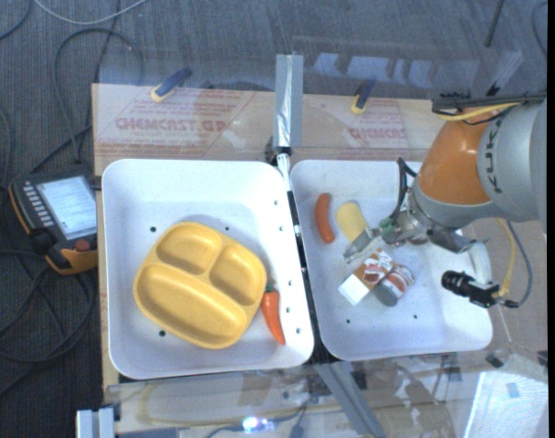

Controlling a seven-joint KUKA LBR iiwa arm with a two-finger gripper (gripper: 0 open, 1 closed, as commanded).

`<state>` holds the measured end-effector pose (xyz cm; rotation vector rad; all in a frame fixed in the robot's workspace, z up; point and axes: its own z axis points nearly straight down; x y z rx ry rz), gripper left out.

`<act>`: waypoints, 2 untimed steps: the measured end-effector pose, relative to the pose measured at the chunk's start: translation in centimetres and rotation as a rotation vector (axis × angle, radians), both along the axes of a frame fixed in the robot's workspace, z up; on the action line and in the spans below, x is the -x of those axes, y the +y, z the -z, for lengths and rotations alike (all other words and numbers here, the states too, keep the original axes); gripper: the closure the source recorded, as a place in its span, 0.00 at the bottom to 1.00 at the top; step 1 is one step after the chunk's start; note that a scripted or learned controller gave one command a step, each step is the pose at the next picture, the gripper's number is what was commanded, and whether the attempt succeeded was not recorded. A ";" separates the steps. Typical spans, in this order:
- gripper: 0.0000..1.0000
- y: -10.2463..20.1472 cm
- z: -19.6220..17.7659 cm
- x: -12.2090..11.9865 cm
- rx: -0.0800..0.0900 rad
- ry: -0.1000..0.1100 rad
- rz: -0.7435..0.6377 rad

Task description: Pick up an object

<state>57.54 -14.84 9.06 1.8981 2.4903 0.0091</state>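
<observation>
A: Which object is the likely target?

B: My guess is the pale yellow piece, lying in the right bin just beside the gripper, on its far-left side. It reads as a smooth plastic toy, rounded and oblong, probably light and stiff, a bit slippery. I'd pinch it across the narrow width, near the middle.

A: Is the gripper holding it?

B: Nothing shows between the fingers, and I cannot tell whether they are spread or closed; they are too small and blurred against the white floor.

A: What else is close?

B: Just below the gripper sit a small white block and a red-and-white printed can on its side, touching each other. The can is round and would roll. Left of the gripper lies an orange-red sausage shape, slim and glossy.

A: And farther out?

B: Past the divider, the left bin holds a yellow sectioned plate, hard moulded plastic with three hollows, and an orange carrot toy touching its near rim.
</observation>
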 end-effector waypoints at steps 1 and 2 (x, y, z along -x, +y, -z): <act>0.00 3.1 -0.1 6.9 0.006 -0.006 -0.182; 1.00 3.2 -1.1 6.7 0.005 -0.009 -0.181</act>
